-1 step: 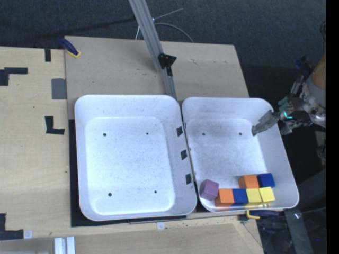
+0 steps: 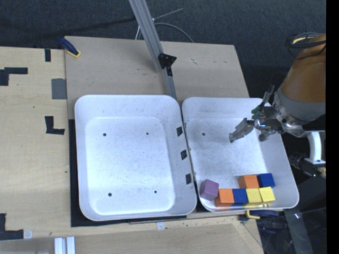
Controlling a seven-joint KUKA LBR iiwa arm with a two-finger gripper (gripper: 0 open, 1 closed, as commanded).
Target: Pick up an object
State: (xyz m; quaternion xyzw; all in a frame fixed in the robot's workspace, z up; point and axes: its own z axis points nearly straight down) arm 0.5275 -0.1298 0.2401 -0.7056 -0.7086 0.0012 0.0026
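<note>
The gripper [image 2: 248, 131] hangs over the right bin [image 2: 222, 107], in its upper right part near the right wall, with nothing between its fingers. One dark finger slants down and to the left toward the bin floor; a second shows close beside the wrist, so the jaws look apart, though the slant of the view leaves how far apart uncertain.

Outward from there, everything worth picking lies toward the bin's near edge. A cluster of small blocks sits packed along that edge, toward the near right corner: an orange block [image 2: 248, 181] and a blue block [image 2: 266, 180] behind, then a second orange block [image 2: 226, 196], a second blue block [image 2: 240, 196] and two yellow blocks [image 2: 260, 195] in front, touching one another in a row running along the edge. A purple block [image 2: 210, 188] stands at the left end, a little apart and turned at an angle.

So the move is a travel toward the near edge and a descent. The purple block seems the easier target, having free sides; the others are hemmed in by neighbours and the bin wall.
</note>
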